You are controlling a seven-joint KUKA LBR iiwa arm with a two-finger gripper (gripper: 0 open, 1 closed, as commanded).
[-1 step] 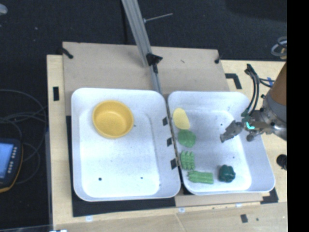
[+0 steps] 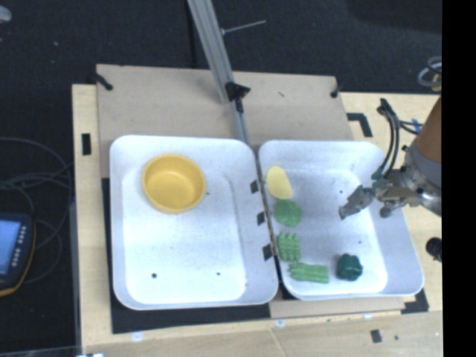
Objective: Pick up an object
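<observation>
The grey two-finger tool (image 2: 355, 204) is seen above the right white bin (image 2: 394, 274), near its right edge; whether it is spread cannot be told. A dark green rounded object (image 2: 349, 267) lies near that bin's front right corner. No writing can be read.

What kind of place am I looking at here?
Probably a robotics lab's grasping test bench: two white bins holding small toys, like a yellow bowl, a robot gripper over one, and a handheld controller nearby.
</observation>
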